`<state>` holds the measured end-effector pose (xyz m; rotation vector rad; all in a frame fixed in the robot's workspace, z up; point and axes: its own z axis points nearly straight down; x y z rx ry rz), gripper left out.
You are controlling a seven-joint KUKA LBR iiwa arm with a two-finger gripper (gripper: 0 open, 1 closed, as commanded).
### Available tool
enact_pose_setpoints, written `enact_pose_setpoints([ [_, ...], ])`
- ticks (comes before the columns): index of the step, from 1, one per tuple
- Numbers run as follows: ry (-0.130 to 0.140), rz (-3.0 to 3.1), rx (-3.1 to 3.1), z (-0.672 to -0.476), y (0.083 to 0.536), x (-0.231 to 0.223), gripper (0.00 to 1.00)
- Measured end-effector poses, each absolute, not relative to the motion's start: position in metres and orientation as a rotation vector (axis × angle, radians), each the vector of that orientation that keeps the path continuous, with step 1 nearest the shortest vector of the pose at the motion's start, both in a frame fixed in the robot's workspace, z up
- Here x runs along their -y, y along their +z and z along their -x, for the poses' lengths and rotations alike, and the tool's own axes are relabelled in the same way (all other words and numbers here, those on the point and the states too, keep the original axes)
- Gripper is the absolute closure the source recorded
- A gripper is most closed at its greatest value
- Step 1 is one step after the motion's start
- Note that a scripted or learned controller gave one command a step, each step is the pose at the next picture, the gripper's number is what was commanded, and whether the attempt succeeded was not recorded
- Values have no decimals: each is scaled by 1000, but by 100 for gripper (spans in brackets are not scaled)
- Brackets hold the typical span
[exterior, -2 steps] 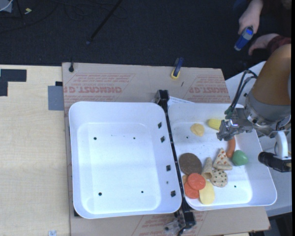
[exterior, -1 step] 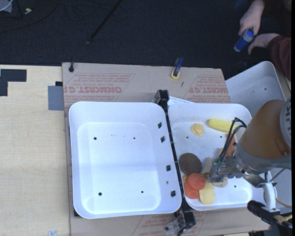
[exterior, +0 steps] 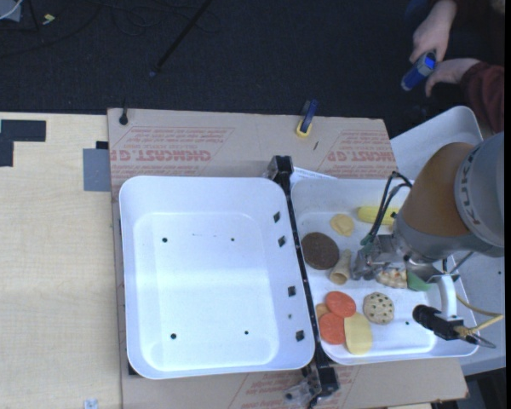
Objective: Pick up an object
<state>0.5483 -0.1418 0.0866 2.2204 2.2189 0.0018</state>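
Observation:
The right bin (exterior: pixel 398 346) holds several toy foods. A dark brown disc (exterior: pixel 320 250) lies by its left wall, with a pale yellow piece (exterior: pixel 342 224) and a yellow piece (exterior: pixel 371 214) behind it. Two red slices (exterior: pixel 339 304) lie near the front, beside a speckled cookie (exterior: pixel 378 308) and a yellow block (exterior: pixel 358 335). My gripper (exterior: pixel 368 267) is down in the middle of this bin, right beside a tan cone-shaped piece (exterior: pixel 341 272). A pale speckled item (exterior: pixel 395 277) and a green piece (exterior: pixel 419 283) lie partly under the wrist.
The left bin (exterior: pixel 124 228) stands next to the right one, separated by a black-clipped divider (exterior: pixel 288 228). Both rest on a cardboard sheet (exterior: pixel 196 143). A person's hand (exterior: pixel 434 32) holds a blue object at the top right.

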Motion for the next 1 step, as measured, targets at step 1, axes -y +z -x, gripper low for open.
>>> enact_pose_setpoints([
  [1,0,-2221,-2221,-560,88,170,100],
])
